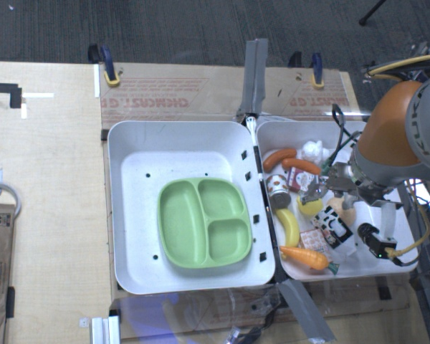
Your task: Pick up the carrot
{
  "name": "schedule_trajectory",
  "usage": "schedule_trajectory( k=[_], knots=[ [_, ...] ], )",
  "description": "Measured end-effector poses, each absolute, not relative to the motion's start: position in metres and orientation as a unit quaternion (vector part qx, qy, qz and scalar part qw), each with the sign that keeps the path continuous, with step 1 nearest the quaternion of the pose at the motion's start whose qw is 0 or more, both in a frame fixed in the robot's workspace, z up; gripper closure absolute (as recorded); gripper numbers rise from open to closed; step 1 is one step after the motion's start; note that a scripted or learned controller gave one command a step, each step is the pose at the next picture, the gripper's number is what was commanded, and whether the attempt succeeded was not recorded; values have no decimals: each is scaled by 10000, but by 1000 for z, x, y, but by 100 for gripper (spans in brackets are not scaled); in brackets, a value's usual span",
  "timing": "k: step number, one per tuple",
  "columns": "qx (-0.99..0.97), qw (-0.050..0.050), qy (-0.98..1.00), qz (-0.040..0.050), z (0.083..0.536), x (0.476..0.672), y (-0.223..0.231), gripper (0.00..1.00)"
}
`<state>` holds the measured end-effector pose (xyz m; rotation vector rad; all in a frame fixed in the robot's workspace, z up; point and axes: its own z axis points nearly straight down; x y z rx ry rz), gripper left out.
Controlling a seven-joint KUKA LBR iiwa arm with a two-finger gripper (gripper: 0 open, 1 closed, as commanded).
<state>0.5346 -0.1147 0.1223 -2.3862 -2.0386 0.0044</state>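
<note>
1. While the carrot (304, 258) lies untouched at the bottom edge of the right bin (301, 129), the task stands at its start: nothing has been lifted.
2. The carrot rests on its side, orange body pointing toward 9 o'clock and green stub toward 3 o'clock, just below a banana (289, 226) and beside a black-and-white packet (332, 226).
3. The gripper (321, 186) hovers at the carrot's 12 o'clock, well apart from it, over a yellow item (310, 206) and a small can (276, 187).
4. How the fingers stand I cannot tell; they blur into the clutter under the wrist.
5. Two sausages (289, 160) sit toward 12 o'clock in the same bin.
6. The left bin (129, 192) carries a green divided plate (204, 222).
7. Left to do, as I judge it: travel toward 6 o'clock, descend over the carrot's middle, close across its width, and raise it clear.
</note>
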Motion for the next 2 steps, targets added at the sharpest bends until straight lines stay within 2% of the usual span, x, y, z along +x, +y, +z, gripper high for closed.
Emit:
schedule_trajectory(
  k=[1, 2],
  knots=[
    [-8200, -3, -5724, 12, 160, 607, -116, 0],
    [-8292, 9, -5590, 12, 91, 513, -112, 0]
  ],
)
